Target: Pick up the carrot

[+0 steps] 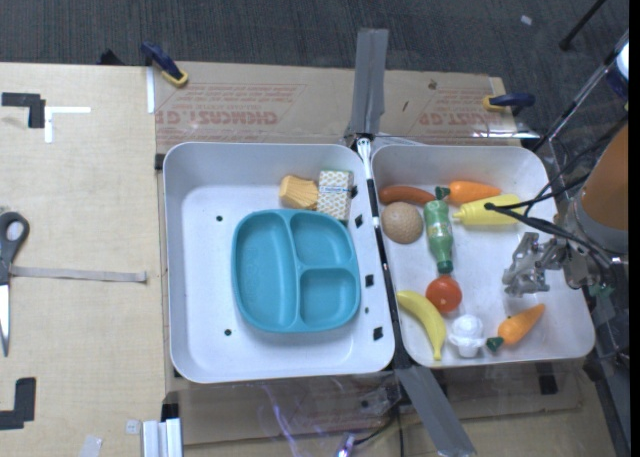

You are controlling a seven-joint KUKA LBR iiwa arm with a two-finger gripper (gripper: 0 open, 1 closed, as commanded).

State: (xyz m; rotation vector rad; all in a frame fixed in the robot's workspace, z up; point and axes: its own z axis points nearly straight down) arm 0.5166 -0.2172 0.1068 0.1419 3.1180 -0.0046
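One gripper [524,273], low over right bin [480,355], fingers' state impossible to tell. Just below: carrot [521,325] near front wall, ungrasped. Leftward: tomato [443,293], banana [424,317], green bottle [438,232].

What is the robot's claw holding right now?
Nothing that can be seen. The gripper hangs over the right bin, and the carrot lies on the bin floor just below it, apart from it. No object sits between its fingers.
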